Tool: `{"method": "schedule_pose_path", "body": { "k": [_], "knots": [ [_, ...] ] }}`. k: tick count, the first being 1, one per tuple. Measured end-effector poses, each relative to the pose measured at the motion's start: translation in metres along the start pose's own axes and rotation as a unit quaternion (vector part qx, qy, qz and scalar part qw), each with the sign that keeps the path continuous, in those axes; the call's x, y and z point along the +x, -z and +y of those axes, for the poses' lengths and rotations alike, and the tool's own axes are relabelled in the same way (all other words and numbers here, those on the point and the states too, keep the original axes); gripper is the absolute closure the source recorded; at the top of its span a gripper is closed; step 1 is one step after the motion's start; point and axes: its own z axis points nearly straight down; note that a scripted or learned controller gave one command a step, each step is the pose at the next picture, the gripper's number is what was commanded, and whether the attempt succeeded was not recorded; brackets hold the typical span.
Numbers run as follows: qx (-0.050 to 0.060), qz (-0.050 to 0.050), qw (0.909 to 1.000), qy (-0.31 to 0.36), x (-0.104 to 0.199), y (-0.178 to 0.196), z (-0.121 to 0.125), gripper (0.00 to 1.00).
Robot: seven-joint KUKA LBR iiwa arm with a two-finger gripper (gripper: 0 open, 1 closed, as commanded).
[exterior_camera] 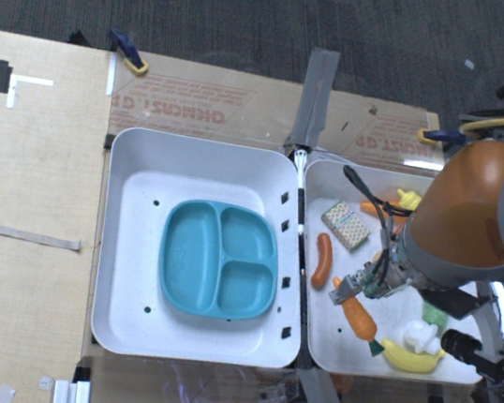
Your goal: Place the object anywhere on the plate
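Plate: one; sausage, carrot, banana.

Two white bins: the left bin and the right bin. One blue plate with three compartments. One sausage, one carrot, one banana, one patterned block.

plate | teal, three compartments | flat in left bin
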Motion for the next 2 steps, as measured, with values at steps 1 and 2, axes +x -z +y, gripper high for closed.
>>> {"method": "schedule_pose_path", "body": {
  "k": [1,2],
  "knots": [
    [0.000,0.000,0.9994,0.033,0.0368,-0.0002,0.0649,1.00],
    [0.000,0.000,0.9995,0.033,0.0367,-0.0001,0.0648,0.00]
  ]
}}
